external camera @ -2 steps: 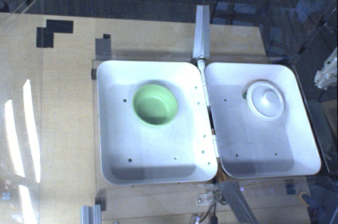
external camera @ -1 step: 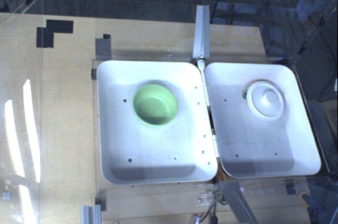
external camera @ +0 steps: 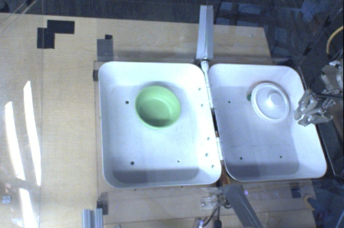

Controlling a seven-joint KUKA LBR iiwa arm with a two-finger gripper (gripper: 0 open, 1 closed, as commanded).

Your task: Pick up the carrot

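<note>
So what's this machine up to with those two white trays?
A robot arm reaches in from the right, and its gripper sits at the right edge of the right bin, beside an upturned white bowl. A bit of green peeks out at that bowl's left rim. A green bowl sits in the left bin. The arm is meant to pick up a carrot, but I can't make one out here.

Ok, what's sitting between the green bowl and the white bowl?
In the camera view: bare floor of the left bin, the seam where the bins' rims meet, then bare right bin floor. A small green bit sits at the white bowl's left edge.
</note>
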